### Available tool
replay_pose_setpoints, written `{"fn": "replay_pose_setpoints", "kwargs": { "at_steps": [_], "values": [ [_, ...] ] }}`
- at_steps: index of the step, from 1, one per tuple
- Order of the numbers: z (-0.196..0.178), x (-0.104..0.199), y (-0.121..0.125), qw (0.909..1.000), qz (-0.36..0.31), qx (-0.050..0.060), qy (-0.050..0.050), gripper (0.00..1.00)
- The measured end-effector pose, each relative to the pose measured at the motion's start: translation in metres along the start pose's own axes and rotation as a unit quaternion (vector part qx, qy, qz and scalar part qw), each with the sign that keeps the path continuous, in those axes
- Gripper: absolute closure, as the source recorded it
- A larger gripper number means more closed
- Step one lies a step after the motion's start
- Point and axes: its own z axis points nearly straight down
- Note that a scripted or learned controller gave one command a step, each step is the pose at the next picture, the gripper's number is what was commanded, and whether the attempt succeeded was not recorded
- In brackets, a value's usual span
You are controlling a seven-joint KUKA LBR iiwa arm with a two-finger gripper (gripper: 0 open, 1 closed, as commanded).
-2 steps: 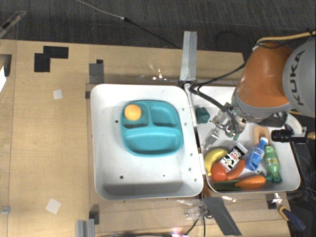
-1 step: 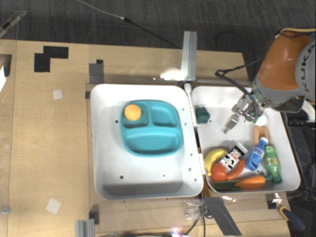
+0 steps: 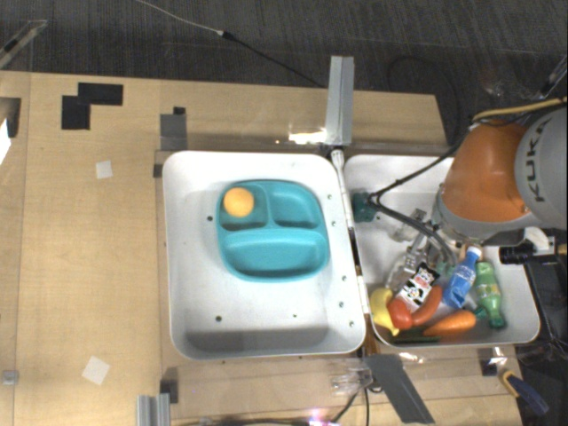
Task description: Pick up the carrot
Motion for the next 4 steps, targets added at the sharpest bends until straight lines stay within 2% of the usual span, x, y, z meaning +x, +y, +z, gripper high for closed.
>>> {"fn": "replay_pose_setpoints", "kwargs": {
  "at_steps": [1, 2, 3, 4],
  "values": [
    [0.002, -0.056, 0.028, 0.9908, -0.135, 0.000, 0.001, 0.00],
    [-0.101, -0.092, 0.086, 0.9809, -0.194, -0.001, -0.002, 0.00],
    [-0.115, 0.020, 0.192, 0.9717, -0.236, -0.004, 0.004, 0.00],
    [-0.105, -0.039, 0.203, 0.9740, -0.227, -0.002, 0.004, 0.00]
  ]
}}
